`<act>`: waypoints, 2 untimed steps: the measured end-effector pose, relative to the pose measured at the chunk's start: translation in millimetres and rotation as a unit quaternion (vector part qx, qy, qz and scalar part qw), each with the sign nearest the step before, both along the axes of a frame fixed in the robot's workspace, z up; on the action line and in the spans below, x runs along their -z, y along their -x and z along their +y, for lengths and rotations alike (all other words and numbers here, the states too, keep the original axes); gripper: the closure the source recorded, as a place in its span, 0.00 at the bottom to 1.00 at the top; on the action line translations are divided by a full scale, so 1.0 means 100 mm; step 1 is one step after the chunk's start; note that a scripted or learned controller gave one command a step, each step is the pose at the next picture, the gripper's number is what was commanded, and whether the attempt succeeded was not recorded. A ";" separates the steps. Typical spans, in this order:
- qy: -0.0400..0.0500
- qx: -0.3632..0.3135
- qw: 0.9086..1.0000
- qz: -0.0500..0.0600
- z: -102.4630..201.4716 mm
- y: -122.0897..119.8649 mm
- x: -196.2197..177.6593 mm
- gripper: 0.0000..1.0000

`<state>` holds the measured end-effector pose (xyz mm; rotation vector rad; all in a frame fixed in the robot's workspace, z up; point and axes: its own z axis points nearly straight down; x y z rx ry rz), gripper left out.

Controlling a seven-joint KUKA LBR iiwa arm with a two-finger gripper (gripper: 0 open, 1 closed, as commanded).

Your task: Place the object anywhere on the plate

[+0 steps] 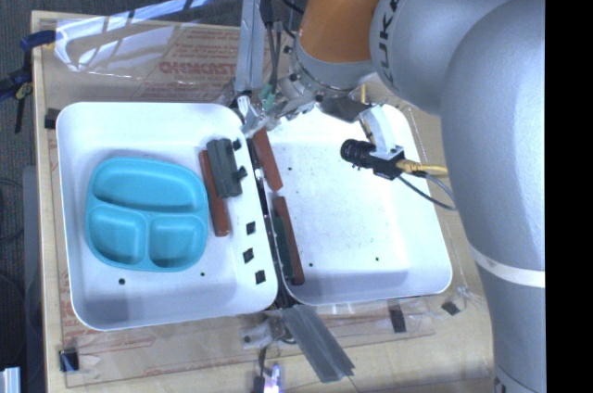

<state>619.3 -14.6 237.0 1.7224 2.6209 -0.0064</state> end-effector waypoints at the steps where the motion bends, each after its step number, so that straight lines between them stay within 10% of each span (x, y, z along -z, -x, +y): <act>1: -0.003 -0.029 1.000 0.003 0.67 0.23 0.46 1.00; 2: -0.003 -0.033 0.999 0.002 1.45 0.22 0.45 1.00</act>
